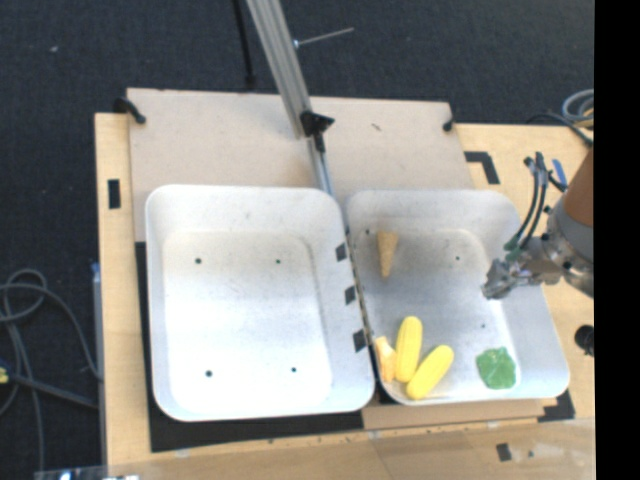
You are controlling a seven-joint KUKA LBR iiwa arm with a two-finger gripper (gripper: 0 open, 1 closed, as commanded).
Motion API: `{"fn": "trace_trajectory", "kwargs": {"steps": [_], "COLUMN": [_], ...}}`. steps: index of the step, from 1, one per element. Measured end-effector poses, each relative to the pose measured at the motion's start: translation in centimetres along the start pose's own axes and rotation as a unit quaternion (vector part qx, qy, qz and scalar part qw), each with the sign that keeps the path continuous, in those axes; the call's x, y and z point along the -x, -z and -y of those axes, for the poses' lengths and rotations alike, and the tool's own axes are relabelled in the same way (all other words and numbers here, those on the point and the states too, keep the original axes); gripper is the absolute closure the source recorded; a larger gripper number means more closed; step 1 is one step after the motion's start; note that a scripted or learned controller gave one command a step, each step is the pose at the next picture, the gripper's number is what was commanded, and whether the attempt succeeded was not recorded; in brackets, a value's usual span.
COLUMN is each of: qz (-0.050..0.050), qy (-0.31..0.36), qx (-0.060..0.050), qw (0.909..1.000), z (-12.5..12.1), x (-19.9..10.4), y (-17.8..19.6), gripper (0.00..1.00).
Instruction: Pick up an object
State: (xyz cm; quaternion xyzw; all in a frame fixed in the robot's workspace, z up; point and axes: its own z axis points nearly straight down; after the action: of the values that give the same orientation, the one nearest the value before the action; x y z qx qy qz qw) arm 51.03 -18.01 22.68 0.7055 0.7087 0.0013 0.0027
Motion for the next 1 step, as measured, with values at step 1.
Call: {"fn": "trace_trajectory", "kwargs": {"steps": [1], "qz": [-0.001], "qy": [0.001], "qx": [-0.002], "qw": [1.0000], "z": [-0.74], "x": [-4.30], "y": [-0.20], "gripper": [1.00]}}
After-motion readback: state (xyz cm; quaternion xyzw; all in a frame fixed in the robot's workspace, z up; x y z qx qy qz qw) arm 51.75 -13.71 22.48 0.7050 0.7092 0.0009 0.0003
